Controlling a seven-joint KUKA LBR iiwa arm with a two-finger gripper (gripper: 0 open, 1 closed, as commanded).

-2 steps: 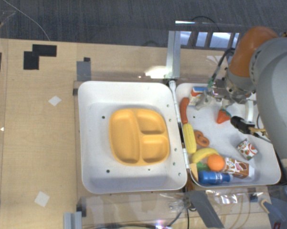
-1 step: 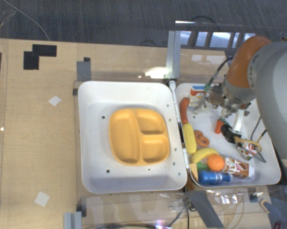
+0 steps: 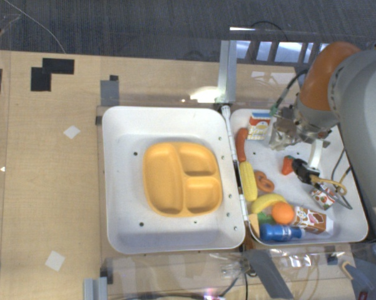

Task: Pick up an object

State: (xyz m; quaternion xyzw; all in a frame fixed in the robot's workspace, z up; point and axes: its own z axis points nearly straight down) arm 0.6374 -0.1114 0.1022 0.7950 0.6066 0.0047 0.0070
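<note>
Two bins sit side by side on the tabletop point(image 3: 44, 186): the left bin point(image 3: 122, 217) carries a yellow tray point(image 3: 181, 179), and the right bin point(image 3: 356, 227) is crowded with small items. The claw point(image 3: 281, 136) hangs over the far part of the right bin, just right of a small carton point(image 3: 259, 125); whether it is released or clenched I cannot tell, and nothing shows between its tips.

No single target is fixed by the task, so the sensible choice is whatever lies closest and freest. The carton is nearest. It lies against the far wall, its long axis running roughly far to near. To grip it well, I judge the claw should close across its short width, left to right, and come straight down, minding the wall behind it.

Other candidates lie nearer the camera: a red sausage point(image 3: 241, 144) and a corn cob point(image 3: 248, 180) along the left wall, both lengthwise far to near; a banana point(image 3: 268, 202); an orange point(image 3: 283, 213); and a blue bottle point(image 3: 279, 232) lying left to right. These are packed touching one another, so a grasp there risks nudging neighbours.
</note>
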